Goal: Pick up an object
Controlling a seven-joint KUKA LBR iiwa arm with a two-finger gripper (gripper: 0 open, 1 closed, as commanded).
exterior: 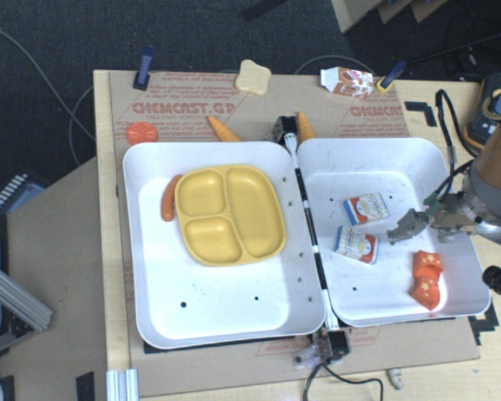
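Hand [403,226] sits low over the right bin [376,153], at the frame's right, dark fingers pointing left; whether they are open or closed cannot be told. Nothing is seen between them. Two small cartons lie just left of the hand: one blue and white [366,208] above, another [356,244] below it, tilted. A red strawberry-like piece [427,279] lies in the bin's lower right, below the hand. Left bin [150,249] carries a yellow divided plate [229,214] with a red sausage [168,199] touching its left edge. On the bench [108,124] above the bins: bread slice [252,77], two carrots [223,129], orange disc [139,133], another carton [347,80] at upper right.
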